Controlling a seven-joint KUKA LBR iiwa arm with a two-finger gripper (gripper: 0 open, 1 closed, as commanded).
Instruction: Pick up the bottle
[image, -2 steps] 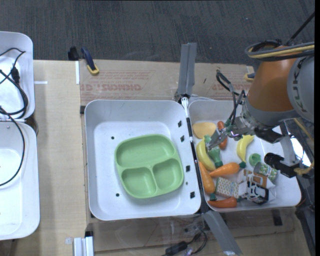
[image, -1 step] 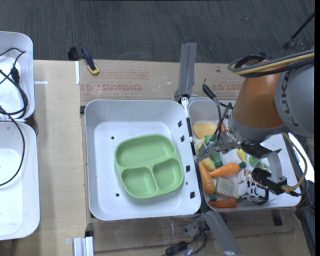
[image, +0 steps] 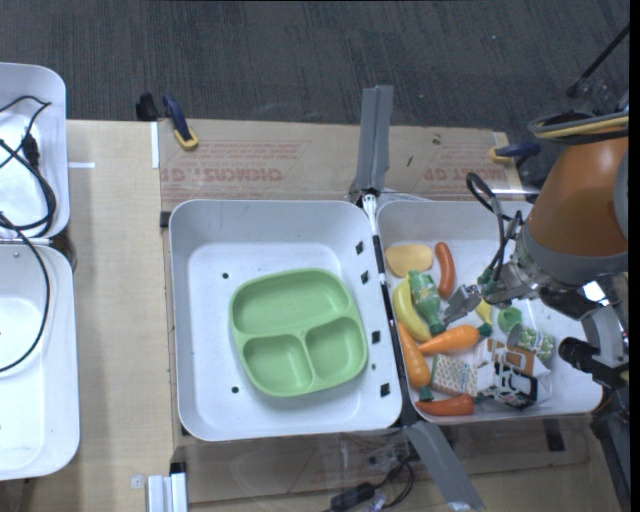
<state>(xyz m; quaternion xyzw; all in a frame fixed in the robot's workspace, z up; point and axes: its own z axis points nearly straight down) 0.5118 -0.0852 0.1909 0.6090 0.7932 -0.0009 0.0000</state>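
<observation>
step: approach | gripper (image: 468, 297) low over right bin (image: 570, 405), finger state unreadable | green bottle (image: 424, 295) just left, nearly touching, among toy food, long axis unclear

Camera: single, fixed above the bench (image: 110, 300), mid-distance, angled down toward 12 o'clock; arm (image: 585, 200) enters at 3 o'clock.

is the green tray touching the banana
Apart. The camera view shows the tray in the left bin and the banana in the right bin, with both bin walls between them.
</observation>
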